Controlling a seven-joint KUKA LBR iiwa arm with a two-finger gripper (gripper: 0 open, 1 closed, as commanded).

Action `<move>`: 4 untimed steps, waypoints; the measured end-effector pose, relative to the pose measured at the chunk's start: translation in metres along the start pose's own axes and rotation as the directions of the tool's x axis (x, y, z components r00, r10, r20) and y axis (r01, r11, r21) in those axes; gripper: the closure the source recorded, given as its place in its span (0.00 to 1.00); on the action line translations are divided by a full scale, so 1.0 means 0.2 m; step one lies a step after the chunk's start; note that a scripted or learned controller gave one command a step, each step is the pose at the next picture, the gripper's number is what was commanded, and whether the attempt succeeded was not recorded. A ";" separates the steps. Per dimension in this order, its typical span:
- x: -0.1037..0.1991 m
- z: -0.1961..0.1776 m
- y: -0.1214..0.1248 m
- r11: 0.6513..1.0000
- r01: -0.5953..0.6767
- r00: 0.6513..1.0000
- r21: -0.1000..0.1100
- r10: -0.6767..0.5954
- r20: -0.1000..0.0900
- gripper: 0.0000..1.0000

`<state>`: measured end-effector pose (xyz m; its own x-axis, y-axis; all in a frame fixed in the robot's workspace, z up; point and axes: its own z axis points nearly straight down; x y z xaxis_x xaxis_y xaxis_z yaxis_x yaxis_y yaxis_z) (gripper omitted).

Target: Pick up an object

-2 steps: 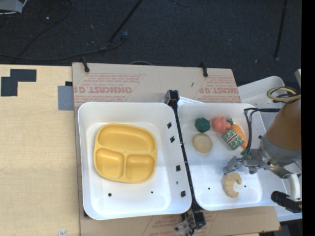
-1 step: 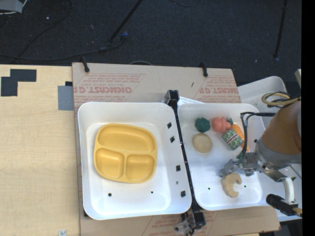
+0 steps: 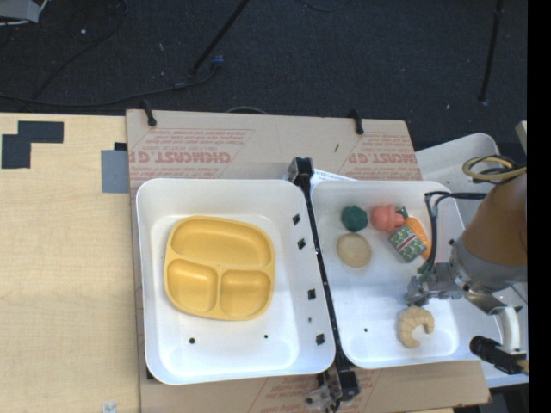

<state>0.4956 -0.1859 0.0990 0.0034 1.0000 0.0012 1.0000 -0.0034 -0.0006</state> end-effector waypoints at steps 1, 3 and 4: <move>-0.02 -0.21 0.00 1.000 0.005 1.000 -0.001 -0.005 0.001 1.00; -0.09 -0.75 0.02 1.000 0.005 1.000 -0.002 -0.005 0.002 1.00; 0.15 -0.78 0.07 1.000 0.009 1.000 0.000 -0.009 -0.001 1.00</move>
